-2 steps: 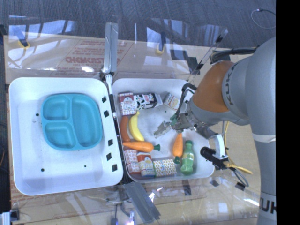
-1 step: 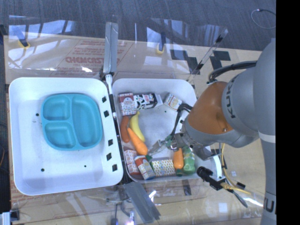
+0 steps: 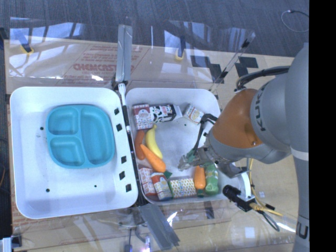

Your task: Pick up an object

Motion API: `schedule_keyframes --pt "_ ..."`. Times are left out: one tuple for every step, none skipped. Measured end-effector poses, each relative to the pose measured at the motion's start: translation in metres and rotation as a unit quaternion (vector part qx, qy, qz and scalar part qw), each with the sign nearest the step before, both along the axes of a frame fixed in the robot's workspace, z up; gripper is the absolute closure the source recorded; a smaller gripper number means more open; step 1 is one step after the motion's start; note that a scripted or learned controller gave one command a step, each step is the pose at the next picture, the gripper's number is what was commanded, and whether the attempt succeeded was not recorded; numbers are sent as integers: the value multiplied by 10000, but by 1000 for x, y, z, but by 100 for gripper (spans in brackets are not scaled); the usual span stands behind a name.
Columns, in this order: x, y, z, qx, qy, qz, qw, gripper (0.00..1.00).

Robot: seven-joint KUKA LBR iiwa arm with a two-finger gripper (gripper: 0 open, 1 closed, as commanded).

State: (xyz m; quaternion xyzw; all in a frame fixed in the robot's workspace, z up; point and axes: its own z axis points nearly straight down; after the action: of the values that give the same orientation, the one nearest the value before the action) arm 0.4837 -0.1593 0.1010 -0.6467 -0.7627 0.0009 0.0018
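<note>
The right bin (image 3: 173, 95) holds several toy foods. A yellow banana (image 3: 152, 142) and an orange carrot (image 3: 151, 158) lie at its left. A cow-print milk carton (image 3: 161, 112) and a red box (image 3: 141, 117) rest near the back wall. Along the front lie a small orange carrot (image 3: 199, 178), a green bottle (image 3: 211, 179), a patterned box (image 3: 182, 187) and a red can (image 3: 160, 186). My gripper (image 3: 189, 160) hangs low in the bin, just left of the small carrot and right of the banana. Nothing shows between its fingers.
The left bin (image 3: 21, 140) holds a blue divided plate (image 3: 81, 135). A small white packet (image 3: 193, 114) lies at the right bin's back right. The arm's orange band (image 3: 239, 125) covers the bin's right side. Black clips line the wall between the bins.
</note>
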Motion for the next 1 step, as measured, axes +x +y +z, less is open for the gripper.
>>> schedule_keyframes --pt "0 0 0 -1 -2 0 10000 0"
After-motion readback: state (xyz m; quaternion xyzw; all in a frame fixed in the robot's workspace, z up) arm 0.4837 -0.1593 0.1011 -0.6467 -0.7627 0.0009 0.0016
